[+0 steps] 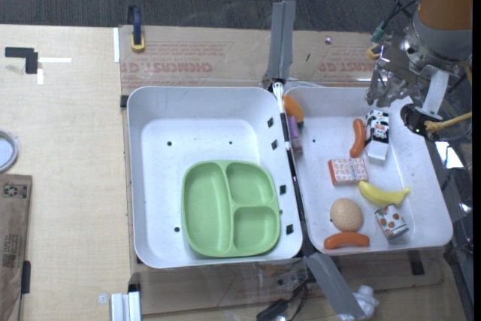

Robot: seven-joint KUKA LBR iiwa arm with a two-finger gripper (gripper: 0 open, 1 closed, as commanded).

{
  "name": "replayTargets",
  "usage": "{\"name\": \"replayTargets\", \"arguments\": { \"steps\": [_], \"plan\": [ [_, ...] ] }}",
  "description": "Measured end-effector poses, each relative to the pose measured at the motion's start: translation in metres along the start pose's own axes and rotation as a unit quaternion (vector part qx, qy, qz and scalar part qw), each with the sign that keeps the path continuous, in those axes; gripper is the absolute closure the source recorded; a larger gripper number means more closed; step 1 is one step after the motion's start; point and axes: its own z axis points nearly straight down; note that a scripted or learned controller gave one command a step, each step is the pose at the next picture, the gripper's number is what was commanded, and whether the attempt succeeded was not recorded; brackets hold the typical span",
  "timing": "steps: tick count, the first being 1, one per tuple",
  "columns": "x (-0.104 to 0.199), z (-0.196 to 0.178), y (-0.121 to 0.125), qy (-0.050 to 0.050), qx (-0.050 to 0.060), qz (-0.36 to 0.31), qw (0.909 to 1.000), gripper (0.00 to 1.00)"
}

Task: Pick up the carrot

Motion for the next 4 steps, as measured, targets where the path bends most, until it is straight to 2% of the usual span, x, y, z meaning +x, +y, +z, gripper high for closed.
{"name": "replayTargets", "arguments": {
  "steps": [1,2,3,4],
  "plan": [
    [-0.047,-0.087,0.025,0.000,0.000,-0.046,0.9989,1.00],
    [-0.084,0.020,0.099,0.000,0.002,-0.029,0.9996,1.00],
    [-0.091,-0.004,0.103,0.000,-0.001,-0.110,0.9939,1.00],
    [-0.094,0.013,0.104,0.000,0.000,-0.170,0.9854,1.00]
  ]
}}
